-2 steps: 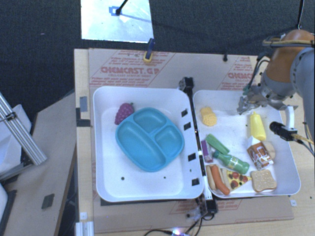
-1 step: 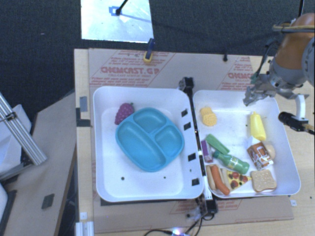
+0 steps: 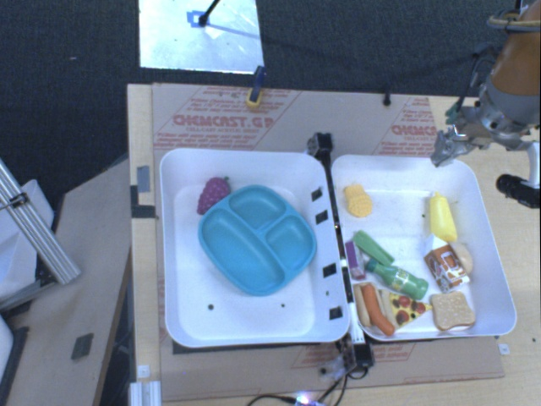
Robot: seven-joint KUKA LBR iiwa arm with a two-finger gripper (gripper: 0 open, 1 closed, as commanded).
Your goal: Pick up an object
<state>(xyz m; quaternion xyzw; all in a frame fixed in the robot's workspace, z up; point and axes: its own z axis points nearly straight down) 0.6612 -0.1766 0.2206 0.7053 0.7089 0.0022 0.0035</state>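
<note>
While your gripper point(image 3: 445, 152) hangs at the right bin's point(image 3: 494, 227) far rim, you cannot tell how its jaws stand. Nothing sits under them: the mustard point(image 3: 442, 216) lies nearest, just below, the corn point(image 3: 357, 200) off to their left, the rest crowded at the near end.
</note>
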